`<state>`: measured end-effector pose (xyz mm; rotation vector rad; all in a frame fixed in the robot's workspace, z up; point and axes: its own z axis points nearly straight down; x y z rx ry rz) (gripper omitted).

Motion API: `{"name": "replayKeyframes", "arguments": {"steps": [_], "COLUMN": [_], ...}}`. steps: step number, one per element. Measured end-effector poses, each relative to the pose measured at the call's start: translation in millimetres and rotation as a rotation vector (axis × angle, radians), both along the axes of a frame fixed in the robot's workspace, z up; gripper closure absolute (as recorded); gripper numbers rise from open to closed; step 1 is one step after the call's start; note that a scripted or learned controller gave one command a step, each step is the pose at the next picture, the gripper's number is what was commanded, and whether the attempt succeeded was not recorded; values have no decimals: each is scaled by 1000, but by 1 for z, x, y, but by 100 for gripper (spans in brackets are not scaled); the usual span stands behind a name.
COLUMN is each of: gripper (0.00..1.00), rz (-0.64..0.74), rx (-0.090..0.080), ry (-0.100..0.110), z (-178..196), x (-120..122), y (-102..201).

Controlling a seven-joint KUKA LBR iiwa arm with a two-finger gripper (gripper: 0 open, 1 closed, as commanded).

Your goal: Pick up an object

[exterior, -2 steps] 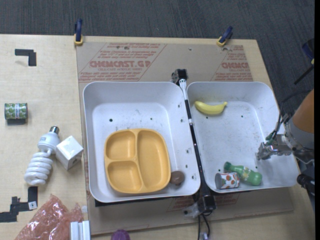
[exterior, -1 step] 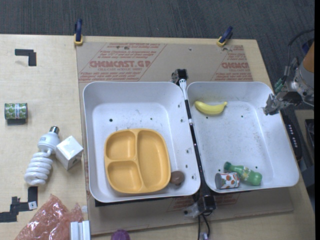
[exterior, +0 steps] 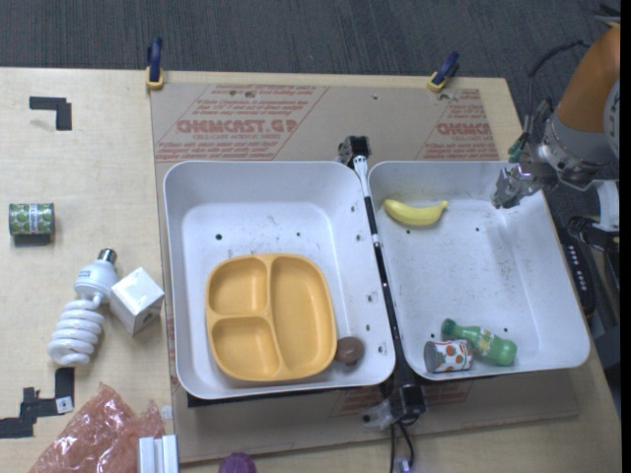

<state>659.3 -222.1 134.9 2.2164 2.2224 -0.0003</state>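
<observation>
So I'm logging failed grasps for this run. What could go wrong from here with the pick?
The tool sits at the right bin's far corner, so descending there may strike the wall. The banana lies near the far wall, leaving little room. The green bottle and small can touch, so a grab could catch both.

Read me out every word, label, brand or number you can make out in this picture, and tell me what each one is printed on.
"CHEMCAST. G P": red print, repeated, on the brown protective sheet under the two white bins.
"CHEMC...": same red print at the sheet's right end, cut off by the right bin's rim.
Smaller red lines beneath both: too blurred to read.
Small green can: label too small to read.
Small red and white can: label unreadable.
</observation>
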Motion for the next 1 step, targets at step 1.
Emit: {"name": "replayKeyframes", "arguments": {"steps": [1], "gripper": [0], "rz": [0], "rx": [0], "ry": [0], "z": [0], "x": [0], "y": [0]}}
